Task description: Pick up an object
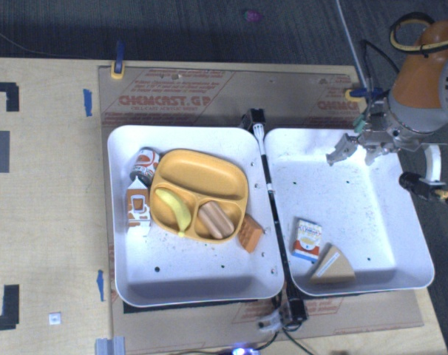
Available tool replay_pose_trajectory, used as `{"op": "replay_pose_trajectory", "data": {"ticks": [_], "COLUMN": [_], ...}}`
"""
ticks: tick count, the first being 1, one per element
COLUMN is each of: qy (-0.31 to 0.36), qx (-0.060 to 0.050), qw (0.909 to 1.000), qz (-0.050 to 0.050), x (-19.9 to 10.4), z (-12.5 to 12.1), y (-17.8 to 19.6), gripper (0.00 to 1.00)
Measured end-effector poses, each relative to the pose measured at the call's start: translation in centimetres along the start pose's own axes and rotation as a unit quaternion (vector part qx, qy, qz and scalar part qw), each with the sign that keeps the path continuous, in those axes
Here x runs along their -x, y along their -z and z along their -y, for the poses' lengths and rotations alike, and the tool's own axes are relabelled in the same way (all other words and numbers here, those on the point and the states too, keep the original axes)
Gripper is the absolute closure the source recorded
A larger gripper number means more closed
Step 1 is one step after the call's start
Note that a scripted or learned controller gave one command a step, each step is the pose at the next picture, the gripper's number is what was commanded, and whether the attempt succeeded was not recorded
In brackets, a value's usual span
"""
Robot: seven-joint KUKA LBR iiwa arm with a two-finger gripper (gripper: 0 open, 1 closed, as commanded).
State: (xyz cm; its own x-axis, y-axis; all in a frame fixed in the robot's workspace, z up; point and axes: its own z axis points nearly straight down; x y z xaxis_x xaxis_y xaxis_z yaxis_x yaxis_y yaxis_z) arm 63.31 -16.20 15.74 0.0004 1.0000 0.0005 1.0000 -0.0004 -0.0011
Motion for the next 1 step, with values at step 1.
{"op": "replay_pose_trajectory", "data": {"ticks": [1], "qy": [0.0], "qx": [0.0], "qw": [1.0], "qz": [0.0], "x": [-2.47], "z": [8.12], "y": [-5.87], "gripper": [0.0]}}
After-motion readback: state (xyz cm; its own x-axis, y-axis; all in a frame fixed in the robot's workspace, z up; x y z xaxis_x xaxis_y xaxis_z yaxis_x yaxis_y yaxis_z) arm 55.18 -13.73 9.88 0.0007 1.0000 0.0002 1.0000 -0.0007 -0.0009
